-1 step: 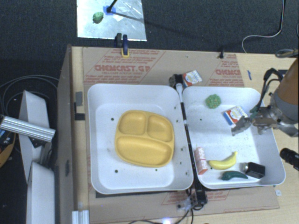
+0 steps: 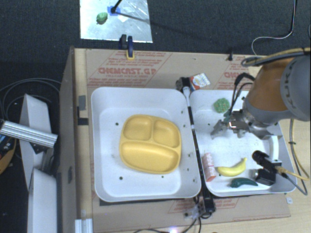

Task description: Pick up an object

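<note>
- The gripper (image 2: 219, 128) is seen over the right bin (image 2: 278, 191), its fingers spread apart with nothing between them.
- A green leafy object (image 2: 222, 105) is found just above the gripper, near the bin's far wall.
- A banana (image 2: 232, 168), a small red-and-white can (image 2: 209, 166) and a dark green pepper (image 2: 243, 182) are placed along the near edge.
- A yellow divided plate (image 2: 149, 143) is held in the left bin (image 2: 104, 130).

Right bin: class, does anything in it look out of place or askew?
Mostly no. The banana, green pepper-like item and leafy green piece lie loose on the right bin floor. One oddity: the small red-and-white can lies on its side against the left wall.
</note>
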Available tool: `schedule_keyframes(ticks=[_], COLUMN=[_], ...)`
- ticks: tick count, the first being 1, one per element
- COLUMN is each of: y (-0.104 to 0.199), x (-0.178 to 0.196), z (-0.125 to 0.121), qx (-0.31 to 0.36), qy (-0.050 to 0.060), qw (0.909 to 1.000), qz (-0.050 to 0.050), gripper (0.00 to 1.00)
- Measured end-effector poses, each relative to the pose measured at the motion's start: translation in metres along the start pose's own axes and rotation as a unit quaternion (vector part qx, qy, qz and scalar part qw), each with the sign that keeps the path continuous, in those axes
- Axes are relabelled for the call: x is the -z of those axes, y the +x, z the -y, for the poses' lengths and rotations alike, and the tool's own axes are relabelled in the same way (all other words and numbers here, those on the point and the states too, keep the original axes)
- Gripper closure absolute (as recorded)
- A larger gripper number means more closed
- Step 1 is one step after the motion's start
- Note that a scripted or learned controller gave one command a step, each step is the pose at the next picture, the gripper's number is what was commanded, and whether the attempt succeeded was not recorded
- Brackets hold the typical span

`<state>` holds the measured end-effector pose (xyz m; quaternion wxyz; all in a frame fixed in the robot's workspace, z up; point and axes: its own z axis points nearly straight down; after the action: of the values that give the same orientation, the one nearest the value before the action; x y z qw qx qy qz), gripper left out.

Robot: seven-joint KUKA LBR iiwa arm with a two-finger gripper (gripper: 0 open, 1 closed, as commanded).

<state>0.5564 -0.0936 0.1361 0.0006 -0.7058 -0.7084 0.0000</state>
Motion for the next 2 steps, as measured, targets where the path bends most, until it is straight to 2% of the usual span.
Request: schedule_keyframes(ticks=[1, 2], y=[-0.032, -0.01], x=[-0.052, -0.025], z=[-0.08, -0.107], qx=[0.0, 0.001], qy=[-0.001, -0.002], qw=[1.0, 1.0], qz=[0.001, 0.001], gripper=[0.0, 0.0])
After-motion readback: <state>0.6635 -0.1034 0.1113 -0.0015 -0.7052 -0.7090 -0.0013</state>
